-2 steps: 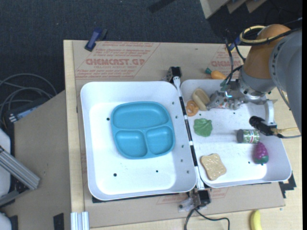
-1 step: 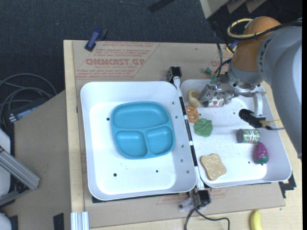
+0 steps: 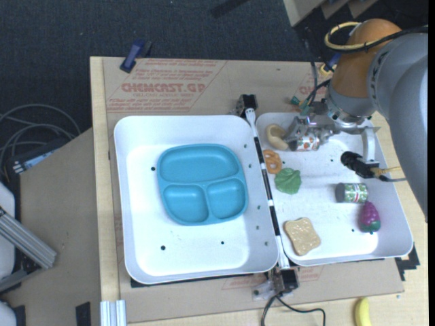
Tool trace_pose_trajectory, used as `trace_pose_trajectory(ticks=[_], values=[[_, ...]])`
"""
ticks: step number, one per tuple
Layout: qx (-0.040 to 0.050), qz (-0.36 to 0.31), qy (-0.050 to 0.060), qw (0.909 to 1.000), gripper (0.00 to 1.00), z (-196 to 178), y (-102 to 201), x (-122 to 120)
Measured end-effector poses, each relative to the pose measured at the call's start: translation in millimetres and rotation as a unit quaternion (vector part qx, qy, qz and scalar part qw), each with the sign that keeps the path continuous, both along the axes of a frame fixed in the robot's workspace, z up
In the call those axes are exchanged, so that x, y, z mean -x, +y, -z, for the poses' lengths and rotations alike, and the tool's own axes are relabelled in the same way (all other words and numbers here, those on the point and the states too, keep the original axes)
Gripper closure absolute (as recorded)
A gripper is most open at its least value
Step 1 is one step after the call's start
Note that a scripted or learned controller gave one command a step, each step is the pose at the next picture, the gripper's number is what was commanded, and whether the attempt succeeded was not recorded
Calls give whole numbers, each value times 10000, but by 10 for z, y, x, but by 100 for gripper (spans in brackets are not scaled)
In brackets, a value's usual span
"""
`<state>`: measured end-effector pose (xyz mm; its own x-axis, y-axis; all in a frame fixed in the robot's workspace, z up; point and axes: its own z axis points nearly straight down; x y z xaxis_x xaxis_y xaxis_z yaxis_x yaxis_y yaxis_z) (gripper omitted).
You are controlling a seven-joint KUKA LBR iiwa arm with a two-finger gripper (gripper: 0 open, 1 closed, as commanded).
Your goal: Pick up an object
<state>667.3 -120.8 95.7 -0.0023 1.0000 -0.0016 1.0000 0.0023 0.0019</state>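
The gripper [image 3: 307, 136] hovered beside the tan piece [image 3: 276, 136], its grip impossible to tell, with nothing visibly lifted yet.

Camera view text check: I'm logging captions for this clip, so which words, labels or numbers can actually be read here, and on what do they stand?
"CHEMCAST GP": large red print on the brown paper-faced bench board, above the left white bin.
Smaller red lines above and below it, and mirrored red print near the board's upper right: too blurred to read.
Label on the small green and white can in the right white bin: too small to read.
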Motion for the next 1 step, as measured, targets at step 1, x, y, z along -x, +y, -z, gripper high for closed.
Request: trace_pose_trajectory(ticks=[1], values=[[-15, -1, -4, 10000, 100, -901, 933, 332]])
